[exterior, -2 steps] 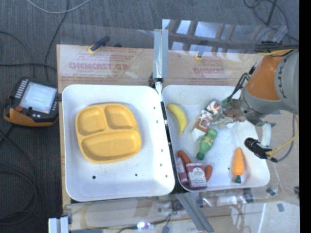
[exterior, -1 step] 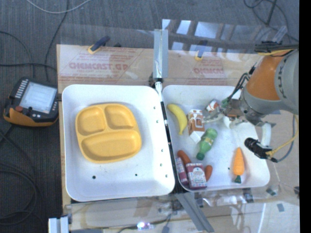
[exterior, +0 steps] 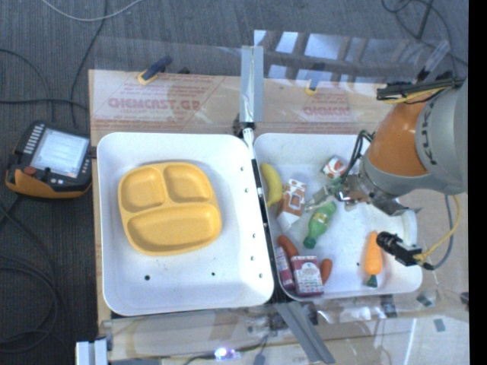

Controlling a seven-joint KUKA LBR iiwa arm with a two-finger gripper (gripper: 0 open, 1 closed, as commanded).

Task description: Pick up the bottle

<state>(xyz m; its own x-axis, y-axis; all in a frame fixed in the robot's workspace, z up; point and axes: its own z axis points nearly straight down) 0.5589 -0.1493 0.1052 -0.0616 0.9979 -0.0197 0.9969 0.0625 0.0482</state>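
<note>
Lying in the right bin (exterior: 396, 280), the bottle (exterior: 318, 224) is small and green with a pale label around its middle, tilted so its cap end points down-left toward the bin's centre. Nearest the camera's lower edge, a red-and-white carton (exterior: 307, 274) sits against the bin's front wall, with a sausage (exterior: 284, 258) on its left and a small carrot (exterior: 326, 268) on its right. Further right, a larger carrot (exterior: 372, 258) lies upright in the picture, well apart from the bottle, with bare white floor between them. The bottle has open room on its lower right side; on its upper left it is close to a small orange-and-white box (exterior: 293, 197), and beyond that a banana (exterior: 271, 182) rests along the bin's left wall. A red-and-white packet (exterior: 333, 166) lies toward the back. The hand (exterior: 344, 196) hangs just beside the bottle's upper end, to its right, and I cannot tell whether its fingers are spread or closed. The arm (exterior: 415, 147) comes in from the right, its orange band above the wrist bent over the bin's far right corner. The left bin (exterior: 114, 280) carries a yellow divided tray (exterior: 169, 206). Both bins sit on the table (exterior: 152, 105).
</note>
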